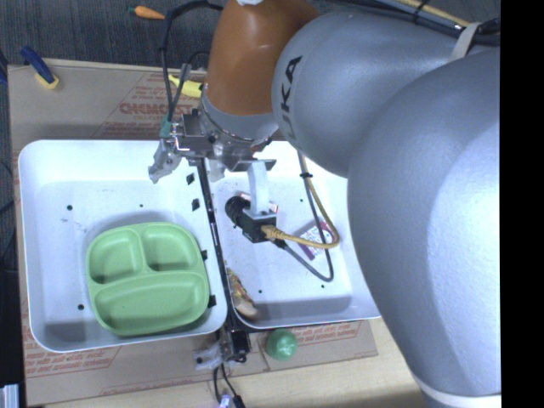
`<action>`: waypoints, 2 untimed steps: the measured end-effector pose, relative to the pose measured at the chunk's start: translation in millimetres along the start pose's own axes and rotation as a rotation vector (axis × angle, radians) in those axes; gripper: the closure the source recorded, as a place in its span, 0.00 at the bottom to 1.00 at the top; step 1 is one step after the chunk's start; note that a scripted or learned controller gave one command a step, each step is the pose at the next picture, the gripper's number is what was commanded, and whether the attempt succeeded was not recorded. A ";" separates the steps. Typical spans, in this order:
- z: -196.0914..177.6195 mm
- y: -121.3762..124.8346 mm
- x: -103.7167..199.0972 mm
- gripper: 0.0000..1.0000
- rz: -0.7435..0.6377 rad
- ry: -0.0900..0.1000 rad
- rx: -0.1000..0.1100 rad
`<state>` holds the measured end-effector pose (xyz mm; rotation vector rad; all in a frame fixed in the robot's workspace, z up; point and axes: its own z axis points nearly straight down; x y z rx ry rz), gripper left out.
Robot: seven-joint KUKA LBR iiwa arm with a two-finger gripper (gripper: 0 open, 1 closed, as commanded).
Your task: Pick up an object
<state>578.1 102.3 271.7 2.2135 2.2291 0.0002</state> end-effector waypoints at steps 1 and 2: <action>84.3 15.7 -0.5 0.00 0.000 -0.002 0.007; 34.6 32.1 -65.6 0.00 0.002 -0.001 0.002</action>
